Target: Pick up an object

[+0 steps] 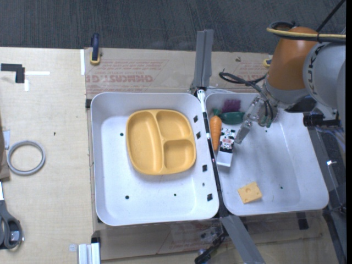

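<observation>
The hand [240, 135] hangs low over the left part of the right bin [300, 186], its tips pointing down and to the left from the wrist. Just beyond those tips lies a small box [226, 146] (white, with dark print on its face), and this looks like the thing most within reach. The box lies to the hand's left and a little nearer the camera, close against the wall between the two bins. Its long axis runs roughly up and down the picture, nearly along that wall. The carrot [215, 131] lies just to the box's left, parallel to it and touching or nearly touching, so the fingers have little room on that side.

Whether the hand is released or clenched I cannot tell: the tips merge with the box's top edge, and nothing is plainly seen between them. I judge that it carries nothing yet.

Other candidates lie farther off. A cheese wedge [249, 192] sits alone toward the near edge of the right bin, well apart from the hand. A green thing [232, 116] and something purple [233, 103] crowd the far left corner, partly hidden by the wrist and cables, too small to name with any certainty. The yellow tray [161, 142] fills the middle of the left bin [110, 191], across the wall from the hand.
</observation>
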Robot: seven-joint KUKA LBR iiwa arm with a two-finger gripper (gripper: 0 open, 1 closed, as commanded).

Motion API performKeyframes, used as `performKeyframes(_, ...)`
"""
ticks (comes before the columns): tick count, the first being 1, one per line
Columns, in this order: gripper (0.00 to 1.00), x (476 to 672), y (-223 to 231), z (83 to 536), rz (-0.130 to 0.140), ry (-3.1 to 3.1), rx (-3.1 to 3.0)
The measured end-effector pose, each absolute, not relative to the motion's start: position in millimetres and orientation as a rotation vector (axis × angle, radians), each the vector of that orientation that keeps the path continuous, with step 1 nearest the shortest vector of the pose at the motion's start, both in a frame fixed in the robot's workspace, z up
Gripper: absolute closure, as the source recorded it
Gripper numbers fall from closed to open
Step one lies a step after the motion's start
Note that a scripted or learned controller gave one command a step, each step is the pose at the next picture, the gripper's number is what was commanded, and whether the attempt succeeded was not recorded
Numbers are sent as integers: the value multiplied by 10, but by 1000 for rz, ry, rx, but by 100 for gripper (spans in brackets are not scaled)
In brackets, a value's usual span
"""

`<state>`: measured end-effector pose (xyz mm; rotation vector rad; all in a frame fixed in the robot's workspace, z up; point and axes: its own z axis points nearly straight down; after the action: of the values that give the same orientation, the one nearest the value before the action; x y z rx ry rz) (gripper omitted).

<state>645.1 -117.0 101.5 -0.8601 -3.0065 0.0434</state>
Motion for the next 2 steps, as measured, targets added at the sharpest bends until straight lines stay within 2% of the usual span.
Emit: performKeyframes(2,0,6411,-1146,937,27,-2796,-1457)
